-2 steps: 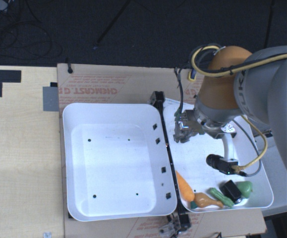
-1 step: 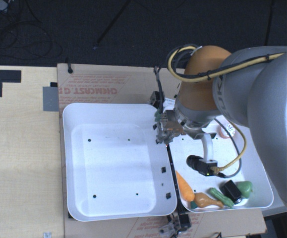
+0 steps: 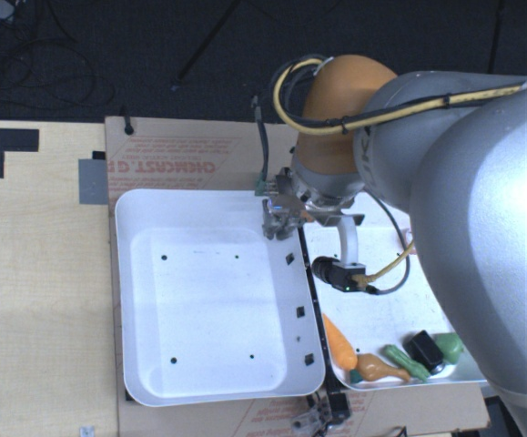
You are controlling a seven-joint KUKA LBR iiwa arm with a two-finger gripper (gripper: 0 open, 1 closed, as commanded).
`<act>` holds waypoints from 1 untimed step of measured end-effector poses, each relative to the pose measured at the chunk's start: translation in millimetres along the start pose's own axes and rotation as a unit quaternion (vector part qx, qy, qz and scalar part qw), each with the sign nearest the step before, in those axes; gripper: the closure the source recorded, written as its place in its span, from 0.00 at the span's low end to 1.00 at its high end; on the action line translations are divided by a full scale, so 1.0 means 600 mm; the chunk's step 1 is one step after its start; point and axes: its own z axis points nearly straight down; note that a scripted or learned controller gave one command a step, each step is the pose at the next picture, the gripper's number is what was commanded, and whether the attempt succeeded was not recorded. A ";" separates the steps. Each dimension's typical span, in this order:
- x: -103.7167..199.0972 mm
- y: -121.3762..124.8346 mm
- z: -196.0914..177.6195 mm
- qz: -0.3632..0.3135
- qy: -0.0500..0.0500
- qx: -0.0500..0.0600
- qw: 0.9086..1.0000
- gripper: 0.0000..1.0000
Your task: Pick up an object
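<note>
I see the gripper (image 3: 279,218) over the far end of the rim shared by the left bin (image 3: 131,244) and right bin (image 3: 392,306); I can't tell its grip state. The orange carrot (image 3: 339,340), green stick (image 3: 405,360) and black block (image 3: 424,349) crowd the right bin's lower edge, well apart from the gripper.

Two white bins, the left bin (image 3: 199,308) and the right bin (image 3: 392,303). In the right one I count one carrot (image 3: 339,340), one tan piece (image 3: 379,367), one black block (image 3: 424,350), one green stick (image 3: 403,360) and one green blob (image 3: 450,343), five things in all. One arm (image 3: 445,153) hangs over them.
</note>
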 end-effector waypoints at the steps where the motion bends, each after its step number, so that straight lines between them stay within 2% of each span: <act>1: -0.002 -0.002 -0.016 -0.001 0.000 0.003 1.000 1.00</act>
